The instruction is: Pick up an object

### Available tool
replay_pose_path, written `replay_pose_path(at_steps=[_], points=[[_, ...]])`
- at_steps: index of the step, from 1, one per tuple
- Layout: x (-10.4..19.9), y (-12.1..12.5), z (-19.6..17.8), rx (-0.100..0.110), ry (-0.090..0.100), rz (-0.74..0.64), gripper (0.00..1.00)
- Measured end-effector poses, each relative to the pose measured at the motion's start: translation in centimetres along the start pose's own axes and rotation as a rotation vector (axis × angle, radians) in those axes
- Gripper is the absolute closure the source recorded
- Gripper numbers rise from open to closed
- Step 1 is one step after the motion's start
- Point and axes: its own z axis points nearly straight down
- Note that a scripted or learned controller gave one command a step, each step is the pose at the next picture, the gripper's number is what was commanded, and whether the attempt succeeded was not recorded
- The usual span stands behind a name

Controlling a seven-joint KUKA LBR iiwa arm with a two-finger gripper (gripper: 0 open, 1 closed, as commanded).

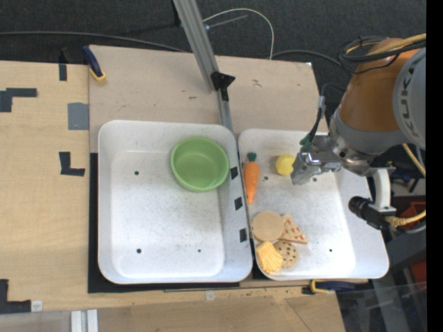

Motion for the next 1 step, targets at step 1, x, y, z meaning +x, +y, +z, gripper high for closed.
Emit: replay_pose_path(at_steps=[1], points=[[4.73,-0.39,0.88,0.001,-0.001,0.001,1.00]])
